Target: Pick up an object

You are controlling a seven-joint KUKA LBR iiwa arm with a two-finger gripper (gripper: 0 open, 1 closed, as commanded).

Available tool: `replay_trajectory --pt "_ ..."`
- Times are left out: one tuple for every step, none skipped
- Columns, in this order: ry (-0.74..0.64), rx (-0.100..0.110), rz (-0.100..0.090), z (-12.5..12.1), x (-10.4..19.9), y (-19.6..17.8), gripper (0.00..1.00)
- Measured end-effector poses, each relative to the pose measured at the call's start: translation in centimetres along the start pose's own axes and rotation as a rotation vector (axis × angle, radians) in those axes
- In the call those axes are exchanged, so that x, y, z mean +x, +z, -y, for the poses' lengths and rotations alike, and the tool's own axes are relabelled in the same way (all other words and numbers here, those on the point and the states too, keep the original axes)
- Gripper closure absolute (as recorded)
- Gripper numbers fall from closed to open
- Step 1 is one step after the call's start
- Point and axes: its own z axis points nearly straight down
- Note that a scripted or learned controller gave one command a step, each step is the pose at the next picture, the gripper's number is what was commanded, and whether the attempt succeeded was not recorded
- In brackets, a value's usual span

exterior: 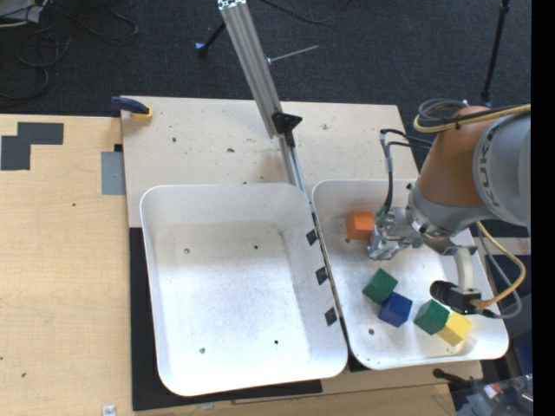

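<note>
Plainly, no brand, label or writing can be read on anything. The gripper (378, 248) is seen low in the right bin (408, 358), just beside an orange block (360, 225); whether its jaws are apart cannot be told. Two green blocks (379, 286) (431, 316), a blue block (395, 308) and a yellow block (456, 328) are grouped nearby.
</note>
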Motion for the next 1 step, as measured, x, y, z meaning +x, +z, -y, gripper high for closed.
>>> replay_trajectory --pt "-0.007 -0.007 0.001 -0.64 -0.25 -4.42 1.00"
